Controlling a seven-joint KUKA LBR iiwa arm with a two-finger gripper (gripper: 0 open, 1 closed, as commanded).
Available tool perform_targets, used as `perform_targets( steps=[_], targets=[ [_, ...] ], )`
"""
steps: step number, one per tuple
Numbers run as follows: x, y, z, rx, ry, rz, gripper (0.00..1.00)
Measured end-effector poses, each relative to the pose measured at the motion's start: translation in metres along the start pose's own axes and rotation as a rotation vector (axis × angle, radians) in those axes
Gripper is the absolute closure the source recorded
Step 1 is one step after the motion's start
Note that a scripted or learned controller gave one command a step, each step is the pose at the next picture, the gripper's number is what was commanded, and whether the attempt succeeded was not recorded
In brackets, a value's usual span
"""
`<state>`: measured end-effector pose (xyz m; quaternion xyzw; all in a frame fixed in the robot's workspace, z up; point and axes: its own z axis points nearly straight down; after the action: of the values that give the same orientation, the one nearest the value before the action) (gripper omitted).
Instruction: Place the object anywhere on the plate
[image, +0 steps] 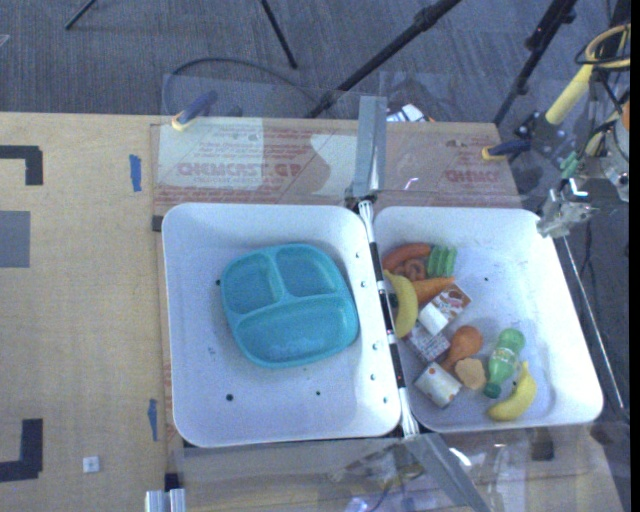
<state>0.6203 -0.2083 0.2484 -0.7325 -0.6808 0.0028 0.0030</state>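
While the blue plate (290, 305) lies flat in the left white bin (190, 300) with nothing on its three compartments, the right white bin (560, 330) beyond the plate holds a loose heap of toy foods (450, 325). Nearest the plate is a yellow banana (403, 303) against the shared bin wall. Farther from the plate lie an orange carrot (405, 258), a green piece (441, 261), a small red-and-white carton (452, 298), a green bottle (503, 358) and a second banana (517, 395), the farthest from the plate. Which toy is the one to move I cannot tell. The end effector (562, 208) hangs over the right bin's far corner, well apart from the plate and the heap, gripping nothing; how wide it stands cannot be told.
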Motion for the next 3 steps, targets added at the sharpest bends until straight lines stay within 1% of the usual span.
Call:
perform_targets(
  steps=[1,2,3],
  targets=[
    [0.025,-0.020,-0.003,0.002,0.002,0.141,1.00],
    [0.118,-0.063,0.036,0.002,0.001,0.045,1.00],
    [0.214,-0.067,0.069,0.003,0.000,0.116,1.00]
  ],
)
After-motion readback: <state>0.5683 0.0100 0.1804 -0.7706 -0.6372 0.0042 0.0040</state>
